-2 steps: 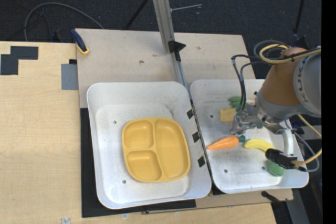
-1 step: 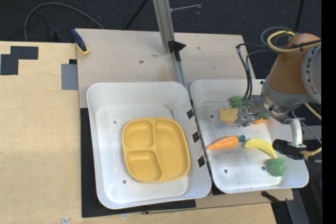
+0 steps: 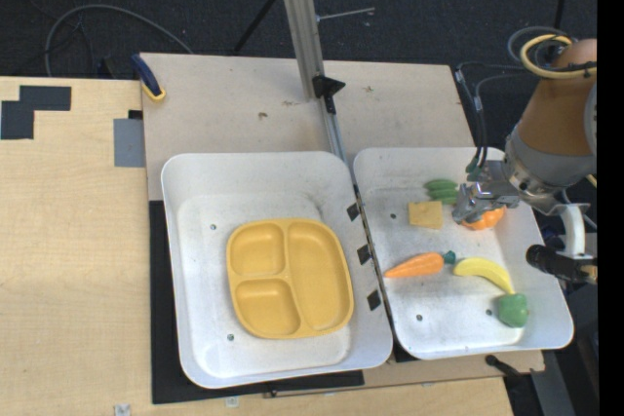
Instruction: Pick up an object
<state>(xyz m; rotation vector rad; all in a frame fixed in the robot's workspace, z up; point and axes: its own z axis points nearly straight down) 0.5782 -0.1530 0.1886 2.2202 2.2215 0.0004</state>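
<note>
the arm has its gripper (image 3: 475, 206) down in the right bin (image 3: 546, 331), at about two o'clock from that bin's middle, right against an orange piece (image 3: 487, 217). whether the fingers are parted or closed is beyond what this view lets me tell, and nothing shows clearly between them, so i would call this the grasp step, not a lift. the next move calls for closing squarely on the orange piece and rising straight, without knocking the neighbours.

count, right bin: one orange piece at the gripper; one green piece (image 3: 441, 188) at ten o'clock of it; one tan block (image 3: 425, 214) at nine; one carrot (image 3: 419, 264) and one banana (image 3: 485, 272) toward six; one green ball (image 3: 511, 309) at five. left bin (image 3: 195, 346): one yellow tray (image 3: 289, 278) with three compartments.
</note>
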